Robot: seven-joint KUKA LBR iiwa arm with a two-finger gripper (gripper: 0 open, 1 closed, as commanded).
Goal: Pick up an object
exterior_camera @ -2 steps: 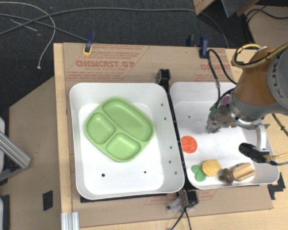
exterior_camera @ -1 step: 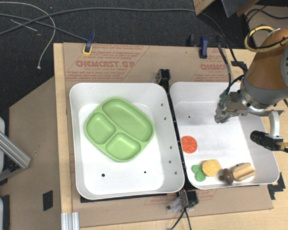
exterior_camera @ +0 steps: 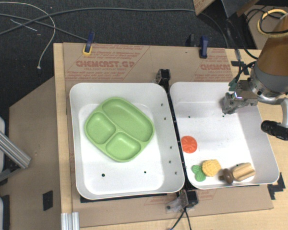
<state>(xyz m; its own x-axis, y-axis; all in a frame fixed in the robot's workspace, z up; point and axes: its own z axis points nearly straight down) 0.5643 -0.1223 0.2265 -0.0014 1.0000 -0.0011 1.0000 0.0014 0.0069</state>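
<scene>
1. Camera view, layout: two white bins are sitting side by side on the bench. The left bin (exterior_camera: 81, 143) is holding a green divided plate (exterior_camera: 119, 128), lying flat near its middle.
2. Camera view, candidates: the right bin (exterior_camera: 221, 138) is carrying the loose items. An orange-red round piece (exterior_camera: 189, 144) is lying by itself near the bin's left wall. Along the front wall, a yellow toy corn with green leaves (exterior_camera: 207, 168) is lying just beside a tan and brown toy (exterior_camera: 237, 172); those two look close to touching.
3. Camera view, arm: the grey arm is reaching in from the right, and the gripper (exterior_camera: 230, 102) is hanging over the far right part of the right bin, well apart from all three items. Nothing is sitting between its jaws. At this angle I cannot tell whether they are apart or together.
4. Judgement, step in hand: this reads as the approach, with no pick made yet.
5. Judgement, doing it well: the orange-red round piece is looking like the cleanest target, since it is standing clear of neighbours. Centre above it before descending, and keep off the bin wall. The front pair is risking a nudge of one item while closing on the other.
</scene>
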